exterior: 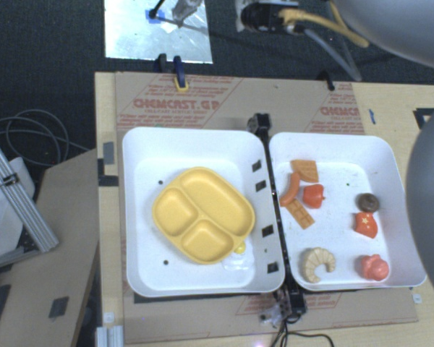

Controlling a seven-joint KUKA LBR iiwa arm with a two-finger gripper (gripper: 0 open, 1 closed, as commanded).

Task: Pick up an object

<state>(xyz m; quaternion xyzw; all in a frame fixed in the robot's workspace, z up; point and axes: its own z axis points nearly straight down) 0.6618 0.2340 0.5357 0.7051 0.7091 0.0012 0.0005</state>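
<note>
The grey arm (428, 194) is looming at the far right, well beyond the yellow tray (202, 214), and nothing is being carried yet. The tabletop (105, 114) is bearing both bins. The tray is lying in the left bin (141, 157), taking up most of its floor. I reckon its broad, shallow shape is going to be hard to grip, and a pinch on its rim could tip it or slide it.

Everything else is sitting right of the tray, in the right bin (390, 157): a croissant (317, 263) nearest, a pink piece (374, 267) beyond it. Closest to the divider, a sausage (291, 188), a red piece (313, 195) and two crackers (304, 170) are touching, so a descent there is risking a double grab or a scatter. A dark ball (367, 202) farther right could roll away.
</note>
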